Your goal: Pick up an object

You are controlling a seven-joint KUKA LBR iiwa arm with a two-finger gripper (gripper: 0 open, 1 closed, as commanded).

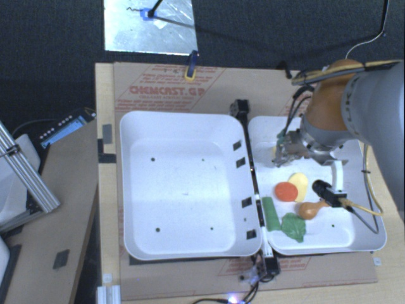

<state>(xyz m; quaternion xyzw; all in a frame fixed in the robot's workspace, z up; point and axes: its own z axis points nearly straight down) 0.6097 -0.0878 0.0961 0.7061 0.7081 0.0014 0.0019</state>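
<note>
A green piece (291, 227) lies at the right bin's (335, 232) near edge, against the dividing wall; a red disc (285, 192) and a yellow lump (300, 183) touch just behind. The gripper (285, 151) hangs over the bin's far part — clenched or released, I cannot tell — so I judge it the approach; next, descend on the disc, where room is open.

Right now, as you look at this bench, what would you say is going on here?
A grey robot arm reaches in from the right, its gripper low over the back of the right bin. Near it on the bin floor lie a red disc, a yellow piece, an orange piece, a green strip and a green lump. Nothing looks lifted yet.
</note>
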